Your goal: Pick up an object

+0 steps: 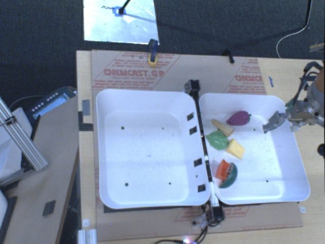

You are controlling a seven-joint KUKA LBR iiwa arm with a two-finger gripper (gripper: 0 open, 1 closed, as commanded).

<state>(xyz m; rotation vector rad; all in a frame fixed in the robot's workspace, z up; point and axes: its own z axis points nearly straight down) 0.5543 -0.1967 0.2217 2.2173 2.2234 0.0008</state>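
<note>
Several toy foods lie in the left half of the right bin [292,187]: a purple fruit [238,118], a tan stick [222,127], a green leaf piece [218,140], a yellow block [235,149] and a watermelon slice [227,173]. My gripper [272,122] hangs over the bin's upper right part, reaching in from the right edge. It is to the right of the purple fruit, apart from it, and nothing shows in its grasp.
The left bin [109,151] adjoins the right one along a black clipped seam [203,151]. Both rest on a cardboard sheet [132,71]. A yellow clamp [152,60] and a shiny plate [119,14] lie behind the bins.
</note>
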